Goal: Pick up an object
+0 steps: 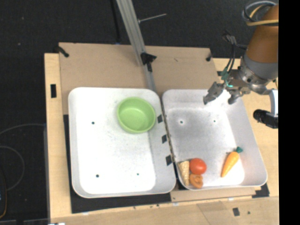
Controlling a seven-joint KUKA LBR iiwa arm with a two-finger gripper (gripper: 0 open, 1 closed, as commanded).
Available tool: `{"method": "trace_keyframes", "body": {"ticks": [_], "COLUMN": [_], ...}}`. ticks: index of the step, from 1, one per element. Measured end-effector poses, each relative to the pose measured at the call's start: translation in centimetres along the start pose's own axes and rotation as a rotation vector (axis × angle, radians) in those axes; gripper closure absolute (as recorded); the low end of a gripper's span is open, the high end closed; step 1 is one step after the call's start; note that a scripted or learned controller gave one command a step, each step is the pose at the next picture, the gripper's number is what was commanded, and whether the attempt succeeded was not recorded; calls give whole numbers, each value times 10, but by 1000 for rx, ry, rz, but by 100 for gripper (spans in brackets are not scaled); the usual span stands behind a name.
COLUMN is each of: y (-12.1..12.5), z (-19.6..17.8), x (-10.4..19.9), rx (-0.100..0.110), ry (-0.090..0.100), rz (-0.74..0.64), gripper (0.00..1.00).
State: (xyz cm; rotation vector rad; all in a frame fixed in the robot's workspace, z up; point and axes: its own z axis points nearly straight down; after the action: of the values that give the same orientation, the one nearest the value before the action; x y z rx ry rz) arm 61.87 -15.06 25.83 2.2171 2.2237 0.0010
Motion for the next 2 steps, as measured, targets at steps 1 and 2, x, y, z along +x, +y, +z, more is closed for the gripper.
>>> {"method": "trace_keyframes", "body": {"ticks": [1, 2], "y": [0, 5], "z": [0, 46], "x": [0, -8], "rx": [0, 4], "ry": [0, -2], "rz": [0, 4], "gripper": [0, 0]}}
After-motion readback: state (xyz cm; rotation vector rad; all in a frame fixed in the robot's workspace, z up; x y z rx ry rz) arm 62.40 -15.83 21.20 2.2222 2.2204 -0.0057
